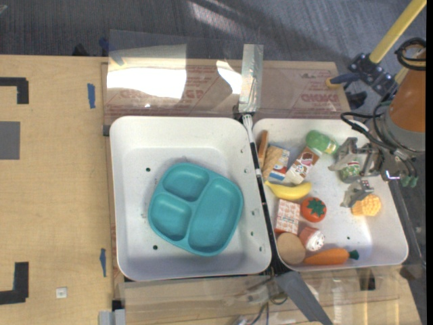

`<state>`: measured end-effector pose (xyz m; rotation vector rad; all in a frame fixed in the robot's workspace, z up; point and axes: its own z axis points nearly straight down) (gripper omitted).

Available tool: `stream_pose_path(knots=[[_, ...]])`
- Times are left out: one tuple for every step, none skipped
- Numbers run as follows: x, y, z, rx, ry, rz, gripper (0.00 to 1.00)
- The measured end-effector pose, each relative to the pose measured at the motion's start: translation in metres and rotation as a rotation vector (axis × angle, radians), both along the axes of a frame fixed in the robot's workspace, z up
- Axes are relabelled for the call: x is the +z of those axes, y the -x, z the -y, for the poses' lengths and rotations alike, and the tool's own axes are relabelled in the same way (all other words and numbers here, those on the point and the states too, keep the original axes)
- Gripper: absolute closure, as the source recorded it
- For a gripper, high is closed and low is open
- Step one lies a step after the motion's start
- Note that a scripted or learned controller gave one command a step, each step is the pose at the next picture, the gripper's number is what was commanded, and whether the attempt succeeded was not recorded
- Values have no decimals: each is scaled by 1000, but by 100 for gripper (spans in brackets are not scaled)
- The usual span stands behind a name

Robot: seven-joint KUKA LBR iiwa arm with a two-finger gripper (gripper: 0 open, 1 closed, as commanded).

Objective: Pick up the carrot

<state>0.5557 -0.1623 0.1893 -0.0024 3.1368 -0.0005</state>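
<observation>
The carrot (327, 256) is orange with a small green tip and lies flat along the front edge of the right bin (389, 249). My gripper (350, 175) hangs over the right side of that bin, well behind the carrot and to its right. Its two metal fingers (343, 156) stand apart, so it is open. A small green item (350, 172) shows between them, and I cannot tell whether they touch it. A yellow toy (367, 205) lies just in front of the gripper.
The right bin also holds a banana (291, 190), a tomato (313, 209), a green can (320, 142), small cartons (277, 160), a tan ball (291, 247) and a red can (312, 237) close to the carrot. A teal divided plate (196, 210) sits in the left bin (128, 181).
</observation>
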Motion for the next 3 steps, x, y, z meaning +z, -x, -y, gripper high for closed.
stream_pose_path(knots=[[-93, 40, 31, -101, 1, 6, 0], [-83, 39, 30, -99, 2, 9, 100], [27, 1, 62, 312, 5, 7, 100]])
